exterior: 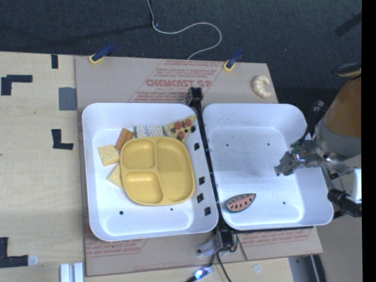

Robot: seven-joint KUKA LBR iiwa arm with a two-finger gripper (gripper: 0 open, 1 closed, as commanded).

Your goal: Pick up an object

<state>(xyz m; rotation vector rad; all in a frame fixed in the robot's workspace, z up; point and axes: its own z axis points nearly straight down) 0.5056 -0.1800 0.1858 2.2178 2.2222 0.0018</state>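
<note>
We're looking at a robotics lab test bench, not a home. Two white bins point(147, 228) sit on a cardboard sheet point(176, 81) held by clamps point(103, 53), black tape marks point(17, 84) on the wood bench point(35, 175), a loose white cable point(188, 31) over dark carpet point(70, 16).

Divided plate point(157, 170) in the left bin point(94, 157); watermelon slice point(241, 202) in the right bin's point(258, 113) near side
</note>
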